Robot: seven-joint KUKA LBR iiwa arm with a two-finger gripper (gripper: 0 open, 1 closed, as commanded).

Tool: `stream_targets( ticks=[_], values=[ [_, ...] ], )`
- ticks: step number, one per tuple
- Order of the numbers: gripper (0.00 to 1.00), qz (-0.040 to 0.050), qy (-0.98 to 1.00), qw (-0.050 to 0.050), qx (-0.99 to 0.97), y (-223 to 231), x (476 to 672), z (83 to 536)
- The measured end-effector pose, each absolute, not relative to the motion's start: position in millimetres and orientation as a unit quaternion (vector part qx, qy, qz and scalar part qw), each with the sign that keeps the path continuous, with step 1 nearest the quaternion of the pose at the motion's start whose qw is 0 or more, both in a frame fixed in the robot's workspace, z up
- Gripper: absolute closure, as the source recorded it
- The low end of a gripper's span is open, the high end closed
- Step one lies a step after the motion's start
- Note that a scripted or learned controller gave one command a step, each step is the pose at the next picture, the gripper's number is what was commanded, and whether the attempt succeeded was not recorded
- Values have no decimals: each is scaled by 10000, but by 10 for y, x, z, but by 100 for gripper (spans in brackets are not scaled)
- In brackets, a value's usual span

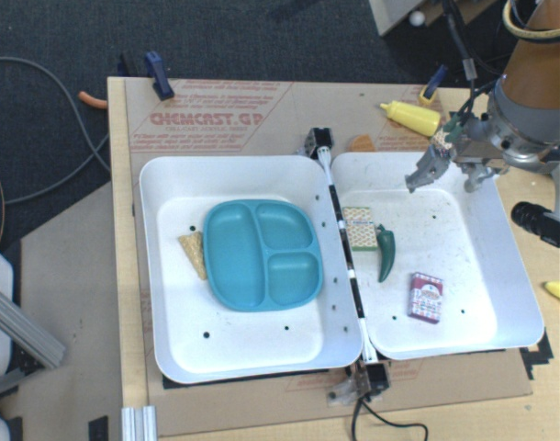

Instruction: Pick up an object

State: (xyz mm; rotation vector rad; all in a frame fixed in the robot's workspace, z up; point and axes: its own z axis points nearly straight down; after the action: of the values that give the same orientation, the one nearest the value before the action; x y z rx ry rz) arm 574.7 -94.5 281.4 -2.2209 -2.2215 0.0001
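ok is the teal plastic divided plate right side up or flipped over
Right side up: the teal plastic divided plate shows its three recessed compartments facing upward, lying flat in the left white bin.

Below my gripper (442, 168) the right bin (500, 274) looked like smooth white plastic, faintly speckled; the left bin (161, 246) beyond it had the same soft sheen. The teal divided plate (262, 254) looked like matt plastic. The green pepper (386, 253) looked glossy, and the bench board (216, 118) like dull printed cardboard
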Motion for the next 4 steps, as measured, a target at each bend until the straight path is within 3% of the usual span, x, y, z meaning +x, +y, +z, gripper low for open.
stream_targets(
  ticks=[1, 2, 3, 4],
  values=[
    [0, 4, -7068, 8, -7074, -930, 5802, 1610],
    [0, -14, -7072, -11, -7070, -1003, 5684, 903],
    [100, -38, -7066, -18, -7076, -988, 5698, 1007],
    [100, -5, -7075, -5, -7067, -445, 5892, 2079]
  ],
)
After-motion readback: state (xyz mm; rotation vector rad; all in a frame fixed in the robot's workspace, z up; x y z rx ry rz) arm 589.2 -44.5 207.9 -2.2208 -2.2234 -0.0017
